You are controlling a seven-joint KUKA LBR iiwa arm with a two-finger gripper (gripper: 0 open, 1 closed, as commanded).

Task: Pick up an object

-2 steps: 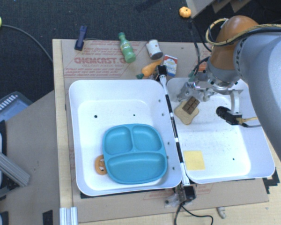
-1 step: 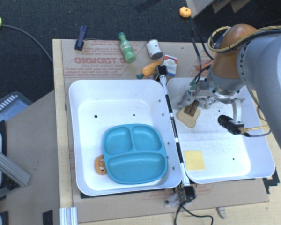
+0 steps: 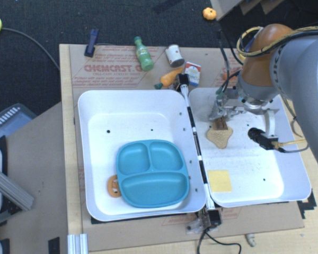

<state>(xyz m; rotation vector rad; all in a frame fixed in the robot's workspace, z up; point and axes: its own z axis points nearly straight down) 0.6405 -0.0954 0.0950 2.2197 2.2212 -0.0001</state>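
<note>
At the left of the counter point(image 3: 69, 142), the left bin point(image 3: 95, 110) holds a blue divided plate point(image 3: 151, 172) lying flat toward its front edge, and a small orange-brown item point(image 3: 113, 187) peeks out from under the plate's front-left corner, touching it. Behind this bin, along the back edge of the counter, a dark blue clip-like thing point(image 3: 91, 42) lies near the back-left corner, a green bottle point(image 3: 143, 54) lies on its side further right, and then a small white and black can point(image 3: 174, 55), an orange carrot-shaped toy point(image 3: 169, 79) and a small printed carton point(image 3: 193, 73) cluster close together just behind the seam between the two bins. The right bin point(image 3: 286, 189) carries a flat yellow square point(image 3: 220, 181) near its front-left corner, close to the dividing rim, and a tan cookie-shaped piece point(image 3: 220, 137) lying flat near the bin's left wall, toward the back. The gripper point(image 3: 221, 121) hangs directly over the back edge of that tan piece, its dark fingers pointing down and appearing to touch or nearly touch the piece's top; whether they are spread or closed cannot be told from this angle, and the piece rests on the bin floor. To the right of the gripper, the grey arm with its orange band point(image 3: 267, 46) reaches in over the bin's back-right corner, and a black cable fitting point(image 3: 259, 137) hangs beside the wrist above the bin floor.
</note>
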